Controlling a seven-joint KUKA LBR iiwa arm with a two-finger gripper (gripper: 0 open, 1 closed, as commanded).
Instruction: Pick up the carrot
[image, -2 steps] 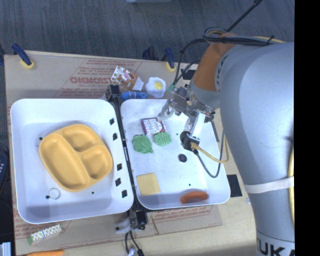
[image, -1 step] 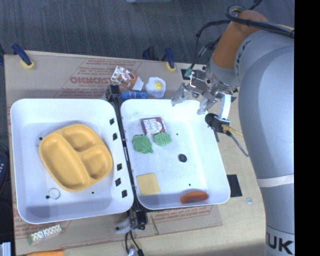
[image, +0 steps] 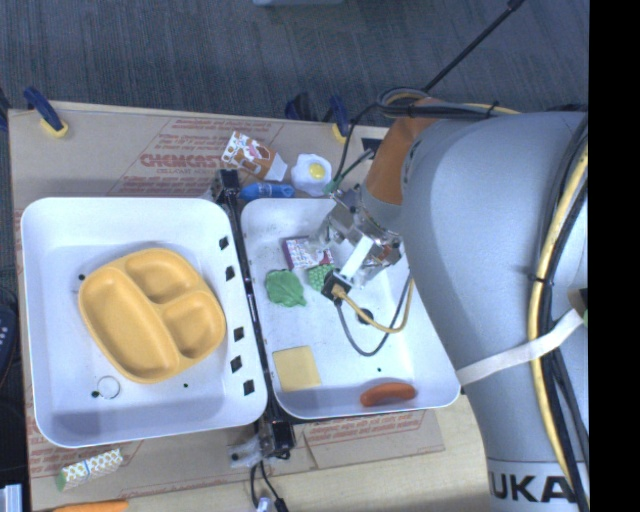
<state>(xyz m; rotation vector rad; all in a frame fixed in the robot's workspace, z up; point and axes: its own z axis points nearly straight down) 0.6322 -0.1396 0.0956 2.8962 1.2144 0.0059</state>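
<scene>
Carrot (image: 388, 394) lay at 5 o'clock of right bin (image: 340, 368) | gripper (image: 338, 262) at 11 o'clock from it, opening: could not tell | judged light, stiff, slick; grasp mid-length, crosswise.

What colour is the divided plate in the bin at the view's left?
Yellow; the plate shows best in the camera view.

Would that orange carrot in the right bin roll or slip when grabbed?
The carrot looks rounded and long, so it may well roll if nudged sideways. Its smooth surface looks like plastic, so it is probably stiff, light and somewhat slippery.
</scene>
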